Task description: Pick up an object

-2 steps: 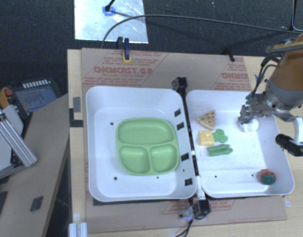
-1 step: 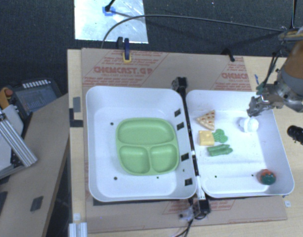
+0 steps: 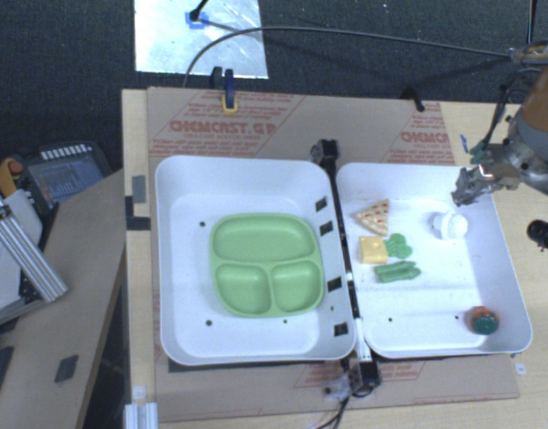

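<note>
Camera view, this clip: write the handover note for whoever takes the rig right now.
Pincer: over the right bin's far right corner, above the bin's items; nothing seen between its fingers.
Right bin holds: white round piece nearest the pincer, cracker-like wedge, yellow block, two green pieces, orange and green piece at the near right corner.
Left bin holds a green divided tray.
Done: no object picked up yet.
Left: descend on one item, probably the white round piece, grip and lift.
</note>
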Robot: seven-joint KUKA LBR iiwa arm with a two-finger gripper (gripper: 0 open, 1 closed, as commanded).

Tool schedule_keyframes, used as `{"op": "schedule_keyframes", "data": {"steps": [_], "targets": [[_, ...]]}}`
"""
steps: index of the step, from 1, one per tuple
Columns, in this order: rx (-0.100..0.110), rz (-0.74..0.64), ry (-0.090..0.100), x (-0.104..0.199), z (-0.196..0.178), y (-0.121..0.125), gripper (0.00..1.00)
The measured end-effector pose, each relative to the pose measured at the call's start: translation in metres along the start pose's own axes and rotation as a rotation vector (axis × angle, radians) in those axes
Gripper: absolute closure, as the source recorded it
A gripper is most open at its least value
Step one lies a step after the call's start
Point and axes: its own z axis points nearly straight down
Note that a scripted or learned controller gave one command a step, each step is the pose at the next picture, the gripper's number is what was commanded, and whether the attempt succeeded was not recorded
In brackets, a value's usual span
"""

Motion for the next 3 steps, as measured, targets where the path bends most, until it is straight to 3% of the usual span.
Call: {"op": "schedule_keyframes", "data": {"steps": [2,3], "targets": [[0.005,-0.005,0.002,0.097,0.020,-0.026,1.00],[0.004,-0.005,0.003,0.143,0.012,-0.037,1.00]]}}
